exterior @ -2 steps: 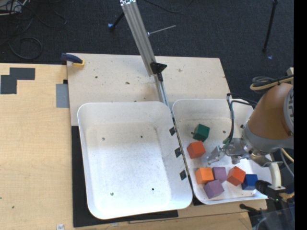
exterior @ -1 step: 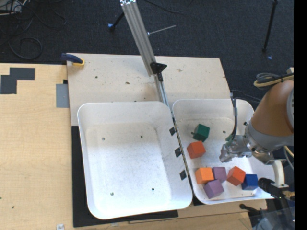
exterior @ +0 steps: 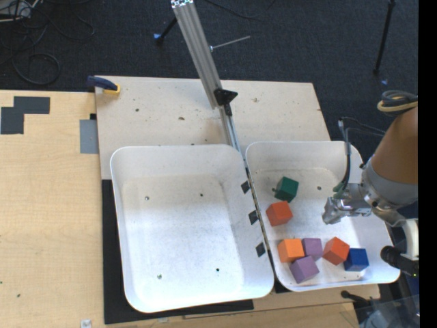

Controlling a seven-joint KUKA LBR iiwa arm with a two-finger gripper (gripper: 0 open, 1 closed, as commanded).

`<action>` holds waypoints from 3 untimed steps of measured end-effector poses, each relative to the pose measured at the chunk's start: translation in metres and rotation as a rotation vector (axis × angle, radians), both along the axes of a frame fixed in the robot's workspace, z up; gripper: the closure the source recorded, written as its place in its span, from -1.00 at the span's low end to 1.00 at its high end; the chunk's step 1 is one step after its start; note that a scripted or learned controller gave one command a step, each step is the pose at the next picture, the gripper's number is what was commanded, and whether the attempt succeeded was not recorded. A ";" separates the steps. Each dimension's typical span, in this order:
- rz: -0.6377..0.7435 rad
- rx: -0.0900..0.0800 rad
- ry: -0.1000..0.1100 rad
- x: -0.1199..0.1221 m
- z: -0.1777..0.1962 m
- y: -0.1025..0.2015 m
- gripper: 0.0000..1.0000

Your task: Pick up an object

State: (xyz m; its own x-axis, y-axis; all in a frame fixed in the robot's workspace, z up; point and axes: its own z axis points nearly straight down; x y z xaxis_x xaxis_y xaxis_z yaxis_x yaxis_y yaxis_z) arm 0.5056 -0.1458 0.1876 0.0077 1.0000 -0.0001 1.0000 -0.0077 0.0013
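Note:
The right bin (exterior: 300, 152) holds several blocks. A green cube (exterior: 287, 188) sits near its middle, with a red-orange cube (exterior: 279, 213) just below it. Along the near edge lie an orange cube (exterior: 291, 249), two purple cubes (exterior: 312, 247) (exterior: 304, 269), a red cube (exterior: 336, 250) and a blue cube (exterior: 356, 259). My gripper (exterior: 332, 214) hangs over the right side of this bin, above the bare floor between the green cube and the red cube. Nothing shows between its fingers.
The left bin (exterior: 136, 162) lies beside the right one, with black clips (exterior: 252, 216) along the shared wall. A slanted aluminium bar (exterior: 199, 50) rises from behind the bins. A blue and yellow clamp (exterior: 104, 85) sits on the bench's far left corner.

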 end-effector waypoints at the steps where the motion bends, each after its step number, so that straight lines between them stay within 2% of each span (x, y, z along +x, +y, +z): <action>1: 0.009 -0.001 -0.002 0.001 0.051 -0.001 1.00; 2: 0.011 0.002 0.004 0.019 0.040 0.043 1.00; 3: 0.013 0.003 0.003 0.042 0.045 0.100 1.00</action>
